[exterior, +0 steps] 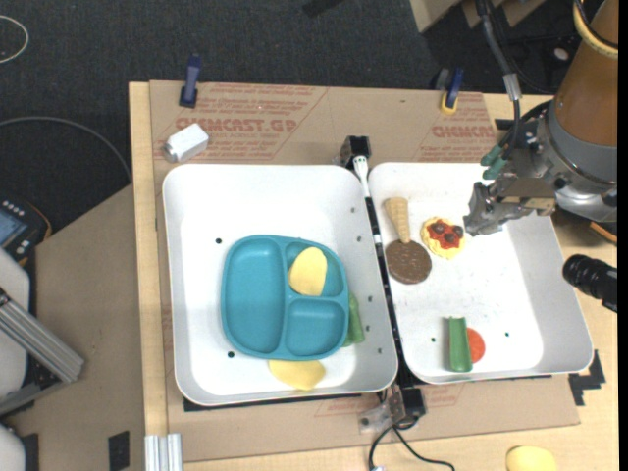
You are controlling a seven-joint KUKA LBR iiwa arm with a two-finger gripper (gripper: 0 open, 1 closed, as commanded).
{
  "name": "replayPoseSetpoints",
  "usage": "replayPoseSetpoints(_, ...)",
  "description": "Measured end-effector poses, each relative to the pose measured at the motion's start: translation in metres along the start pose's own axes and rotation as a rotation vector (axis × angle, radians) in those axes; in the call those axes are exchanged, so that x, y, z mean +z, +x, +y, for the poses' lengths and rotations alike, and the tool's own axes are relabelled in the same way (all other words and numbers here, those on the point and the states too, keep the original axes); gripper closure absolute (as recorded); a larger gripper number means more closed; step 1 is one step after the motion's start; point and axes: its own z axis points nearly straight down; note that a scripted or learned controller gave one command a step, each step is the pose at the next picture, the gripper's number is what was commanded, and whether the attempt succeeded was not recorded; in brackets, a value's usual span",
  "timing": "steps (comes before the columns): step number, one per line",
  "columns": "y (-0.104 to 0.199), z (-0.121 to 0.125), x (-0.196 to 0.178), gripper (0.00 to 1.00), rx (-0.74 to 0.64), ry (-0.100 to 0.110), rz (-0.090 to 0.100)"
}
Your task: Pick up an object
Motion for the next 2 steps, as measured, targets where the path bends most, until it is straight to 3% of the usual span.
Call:
replayPoseSetpoints(1, 0.014, -0.003, -0.173, 1.0, -0.003, -0.019, 0.001)
replayPoseSetpoints(2, 0.036, -0.005, -0.018, 1.0, 0.0, 0.021, 0.0)
